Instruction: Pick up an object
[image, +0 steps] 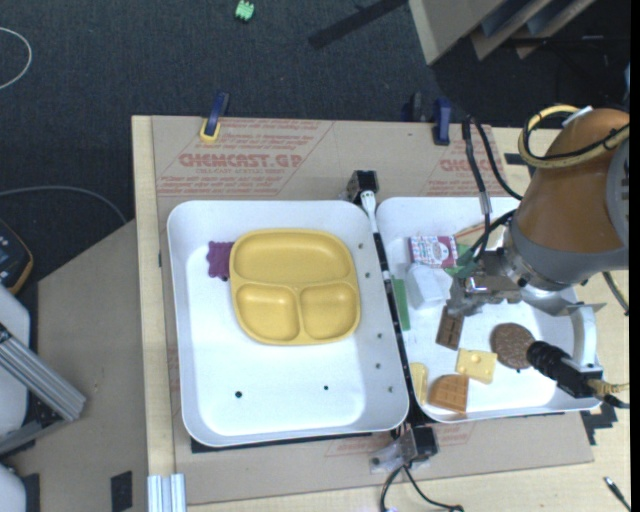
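Dark carpet is surrounding a brown board printed with red lettering, and two shallow white bins are sitting on it side by side. The left bin is holding a yellow divided tray with a purple object peeking out at its left edge.

The right bin is holding the smaller things: a pink-and-white carton near the top, a green strip along the left wall, a brown bar, a round brown cookie, a yellow cheese wedge and a waffle piece near the bottom edge.

The brown bar is lying with its long axis running nearly up and down the view, slightly tilted, its upper end pointing toward the gripper. The gripper is hanging just above that upper end, at or very near it; whether its fingers are apart or together cannot be told, since the wrist is hiding them. The cookie is sitting just right of the bar.
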